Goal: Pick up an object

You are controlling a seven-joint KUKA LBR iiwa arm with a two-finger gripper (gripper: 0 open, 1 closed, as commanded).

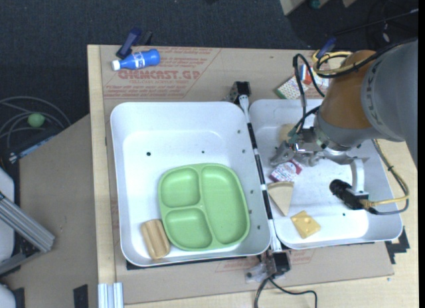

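My hand (294, 150) hangs low over the left part of the right bin (378, 230). Above it are my grey arm (398, 87) and its orange band (345, 97), reaching in from the right. From this angle I cannot tell whether the hand is wide or narrow. Just beside it, toward the front left, a small red-and-white packet (287, 170) lies on the bin floor; whether the two touch cannot be made out. Nearer the front, a pale wedge (281, 198) lies by the bin's left wall, and a yellow block (305, 224) lies near the front rim. In the left bin (133, 134), a green divided plate (202, 206) lies flat, with a tan block (155, 238) at its lower-left edge. A blue-and-white tube (136, 60) lies on the tabletop (199, 74) behind the bins.
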